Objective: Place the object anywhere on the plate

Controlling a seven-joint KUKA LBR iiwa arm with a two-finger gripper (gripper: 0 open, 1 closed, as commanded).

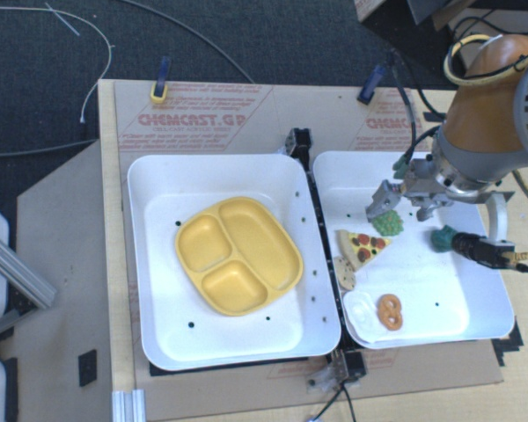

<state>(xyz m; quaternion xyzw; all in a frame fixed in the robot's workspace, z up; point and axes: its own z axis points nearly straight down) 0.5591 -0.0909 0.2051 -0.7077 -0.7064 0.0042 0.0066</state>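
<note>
The yellow three-compartment plate [238,253] lies in the middle of the left bin [150,192] with nothing on it. In the right bin [484,319], my gripper [385,207] hangs over the bin's upper left part, directly above a small green broccoli piece [390,224]. The broccoli sits right at the gripper's tip, touching or nearly touching it. A pizza slice [363,244] lies just below the broccoli. A pretzel [389,311] rests near the bin's front edge. A dark green piece [443,237] lies to the right of the broccoli.
The arm's orange band [488,104] and grey wrist [462,178] cover the right bin's upper right. A black divider [321,236] runs between the two bins. A brown flat piece [345,273] lies beside the pizza slice. Cables trail on the dark floor beyond the bench.
</note>
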